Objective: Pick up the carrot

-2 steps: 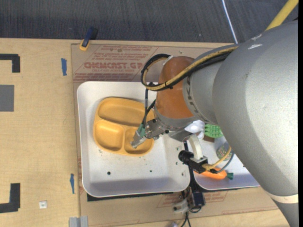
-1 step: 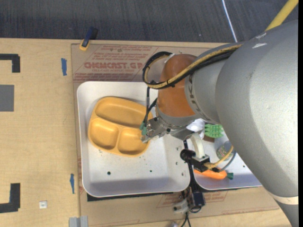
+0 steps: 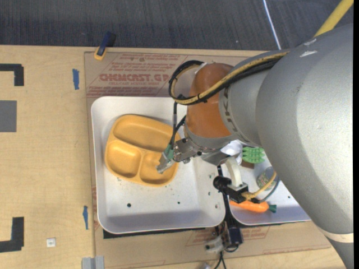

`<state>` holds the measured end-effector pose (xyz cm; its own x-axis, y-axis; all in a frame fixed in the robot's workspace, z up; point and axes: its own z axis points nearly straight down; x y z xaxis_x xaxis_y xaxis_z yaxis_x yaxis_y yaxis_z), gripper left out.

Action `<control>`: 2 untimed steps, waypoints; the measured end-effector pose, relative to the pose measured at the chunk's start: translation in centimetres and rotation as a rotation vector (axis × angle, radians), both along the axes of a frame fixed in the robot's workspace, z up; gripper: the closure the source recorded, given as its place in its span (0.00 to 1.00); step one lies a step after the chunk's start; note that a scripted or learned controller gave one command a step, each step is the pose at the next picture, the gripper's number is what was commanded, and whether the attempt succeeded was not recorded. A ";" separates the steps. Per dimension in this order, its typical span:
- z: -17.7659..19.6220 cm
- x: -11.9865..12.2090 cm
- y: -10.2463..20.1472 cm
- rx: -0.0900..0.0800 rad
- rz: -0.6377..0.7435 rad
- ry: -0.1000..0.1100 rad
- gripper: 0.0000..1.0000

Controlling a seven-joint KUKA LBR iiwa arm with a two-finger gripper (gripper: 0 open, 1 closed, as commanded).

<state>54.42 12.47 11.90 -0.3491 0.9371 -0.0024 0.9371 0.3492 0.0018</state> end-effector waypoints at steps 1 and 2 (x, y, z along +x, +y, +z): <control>-3.1 1.3 -0.7 0.006 0.016 0.002 0.00; -2.0 1.4 -0.7 0.006 0.015 -0.002 1.00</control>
<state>55.87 11.78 9.90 -0.3629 0.9318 0.0028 0.9318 0.3629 0.0054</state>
